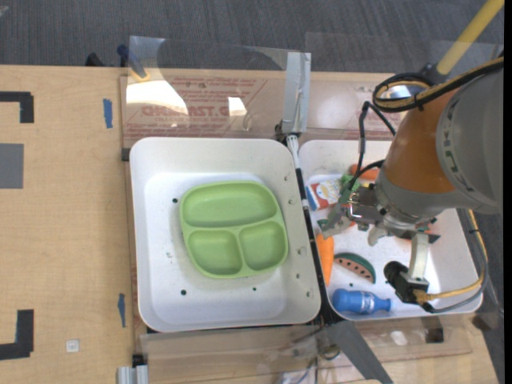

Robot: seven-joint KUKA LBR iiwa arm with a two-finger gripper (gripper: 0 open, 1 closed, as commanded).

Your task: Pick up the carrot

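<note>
Carrot (325, 250) lies along the left wall of the right bin (472, 294), beside the watermelon slice (355, 266) and above the blue bottle (360, 302); my fingers' (350, 214) spread hidden, cannot tell.

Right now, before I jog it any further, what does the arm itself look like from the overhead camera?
The arm is a thick grey cylinder with a broad orange band above the wrist. Below the band sits a grey metal wrist flange. Black cables loop over the top of the orange section, and a black and yellow cable trails below it. The gripper end looks metallic and compact.
</note>
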